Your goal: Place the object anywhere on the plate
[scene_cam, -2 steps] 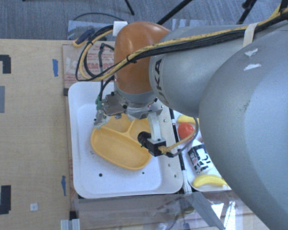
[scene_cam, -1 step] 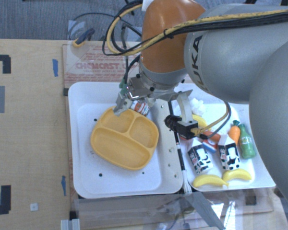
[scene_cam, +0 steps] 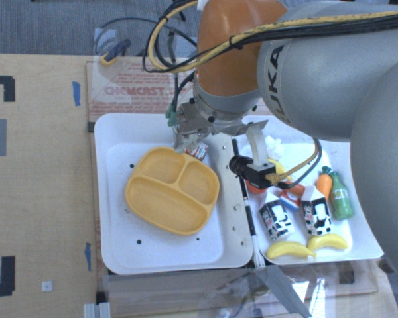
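Note:
A yellow divided plate [scene_cam: 172, 189] with three compartments lies in the left bin [scene_cam: 114, 244]. My gripper [scene_cam: 192, 146] hangs over the plate's far rim, below the orange wrist band. A small red and white object [scene_cam: 199, 152] shows between its fingertips, just above the plate's far edge. The gripper is shut on it. The arm's body hides most of the gripper from above.
The right bin [scene_cam: 363, 238] holds two cow-patterned cartons [scene_cam: 276, 218] [scene_cam: 316, 217], two bananas [scene_cam: 286, 249] [scene_cam: 328, 242], a carrot [scene_cam: 325, 181], a green bottle [scene_cam: 341, 201] and a small white item [scene_cam: 273, 144]. The arm covers that bin's far part.

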You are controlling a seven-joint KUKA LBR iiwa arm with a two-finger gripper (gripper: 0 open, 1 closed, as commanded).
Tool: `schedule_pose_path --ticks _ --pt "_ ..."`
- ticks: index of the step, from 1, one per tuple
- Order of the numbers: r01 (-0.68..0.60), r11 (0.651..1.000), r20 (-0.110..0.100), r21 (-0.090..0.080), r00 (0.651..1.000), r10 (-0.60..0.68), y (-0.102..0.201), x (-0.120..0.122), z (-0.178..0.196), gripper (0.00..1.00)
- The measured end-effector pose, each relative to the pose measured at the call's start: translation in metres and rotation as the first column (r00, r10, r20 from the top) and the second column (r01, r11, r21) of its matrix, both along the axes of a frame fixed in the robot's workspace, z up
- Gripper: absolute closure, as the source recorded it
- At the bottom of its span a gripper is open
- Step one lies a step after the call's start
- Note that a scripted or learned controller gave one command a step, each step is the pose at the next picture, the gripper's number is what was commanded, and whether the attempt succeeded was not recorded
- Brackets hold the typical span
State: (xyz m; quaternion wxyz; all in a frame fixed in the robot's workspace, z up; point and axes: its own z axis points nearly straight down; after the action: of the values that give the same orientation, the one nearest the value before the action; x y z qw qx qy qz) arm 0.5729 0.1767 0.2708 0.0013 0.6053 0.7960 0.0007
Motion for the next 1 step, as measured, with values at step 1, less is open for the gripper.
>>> schedule_pose_path --ticks 1 --pt "0.000 1.000 0.000 0.000 1.000 0.000 0.0000 0.0000 0.0000 0.00"
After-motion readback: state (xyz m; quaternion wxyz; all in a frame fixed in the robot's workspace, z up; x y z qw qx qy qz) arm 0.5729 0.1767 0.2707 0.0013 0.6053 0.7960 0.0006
